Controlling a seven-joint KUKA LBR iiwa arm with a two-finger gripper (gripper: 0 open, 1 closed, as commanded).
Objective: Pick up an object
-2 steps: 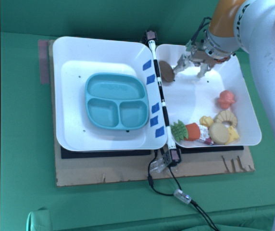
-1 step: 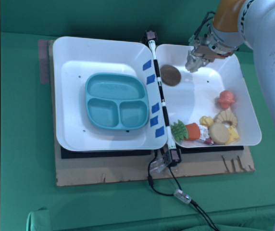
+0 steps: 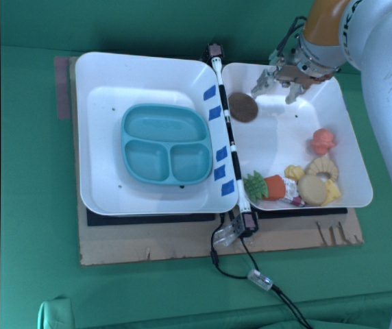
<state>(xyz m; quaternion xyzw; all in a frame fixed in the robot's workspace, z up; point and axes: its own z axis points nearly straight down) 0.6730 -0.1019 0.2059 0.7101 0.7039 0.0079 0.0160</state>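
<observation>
My gripper [image 3: 278,91] hangs over the back of the right bin [image 3: 350,125], fingers spread apart and open with nothing between them. A brown round disc [image 3: 242,107] lies just left of and below the gripper, near the bin's left wall. Toy foods sit in the bin's front right: a red-orange piece [image 3: 323,141], a pineapple ring [image 3: 322,167], a tan round piece [image 3: 312,190] and a carrot with green leaves [image 3: 266,186].
The left bin [image 3: 100,125] holds a teal divided plate [image 3: 166,144]. A black-and-white divider bar [image 3: 226,125] with blue tape runs between the bins. A cable [image 3: 251,269] trails off the cardboard base at the front.
</observation>
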